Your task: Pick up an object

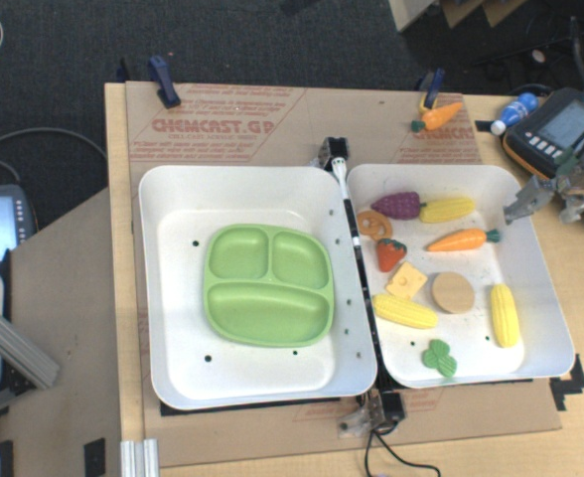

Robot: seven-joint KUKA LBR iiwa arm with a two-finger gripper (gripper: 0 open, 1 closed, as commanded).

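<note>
The right bin (pixel 545 296) holds several toy foods: purple grapes (pixel 397 205), a yellow corn cob (pixel 448 209), a pretzel (pixel 374 225), an orange carrot (pixel 459 240), a red strawberry (pixel 389 253), a cheese wedge (pixel 407 281), a tan round disc (pixel 453 292), two more corn cobs (pixel 404 312) (pixel 505 315) and a green broccoli piece (pixel 438 359). My gripper (pixel 548 205) hangs at the bin's upper right rim, just right of the carrot's tip. It looks open, with nothing between its fingers.
The left bin (pixel 163 266) holds a green divided plate (pixel 268 285). A second toy carrot (pixel 437 117) lies on the cardboard behind the right bin. A grey and orange handheld pendant (pixel 555 132) and a blue-capped bottle (pixel 515 110) sit at the far right.
</note>
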